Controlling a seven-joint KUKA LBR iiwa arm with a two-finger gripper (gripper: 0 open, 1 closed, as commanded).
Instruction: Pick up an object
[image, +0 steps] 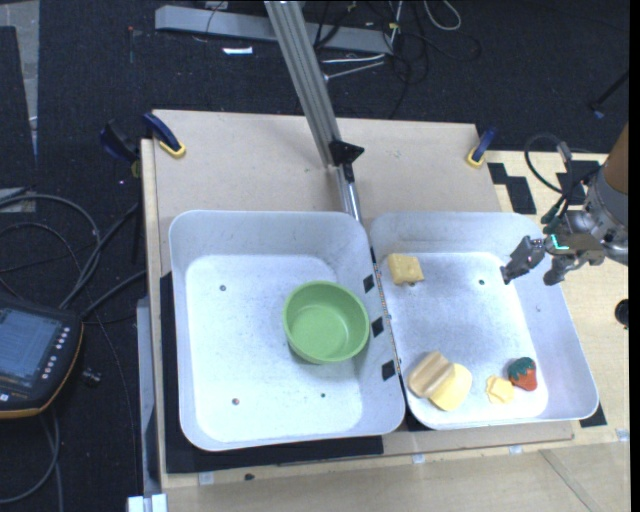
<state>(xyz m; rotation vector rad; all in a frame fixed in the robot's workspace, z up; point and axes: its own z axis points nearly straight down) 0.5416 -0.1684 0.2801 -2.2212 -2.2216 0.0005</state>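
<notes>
Down in the right white bin (560, 320) sit a yellow sponge block (441, 380), a small yellow chunk (499, 390) and a red-and-green strawberry toy (522, 374). Jaws of the gripper (536, 262) are spread apart, holding nothing — up at the bin's right rim. Best to go straight over one piece, then drop low before squeezing — the sponge block looks easiest.

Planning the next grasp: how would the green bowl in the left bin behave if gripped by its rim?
The green bowl stands upright on a flat base, so it probably won't roll. It looks like thin rigid plastic, likely light. Its smooth rim may slip or tilt in a one-sided pinch.
</notes>
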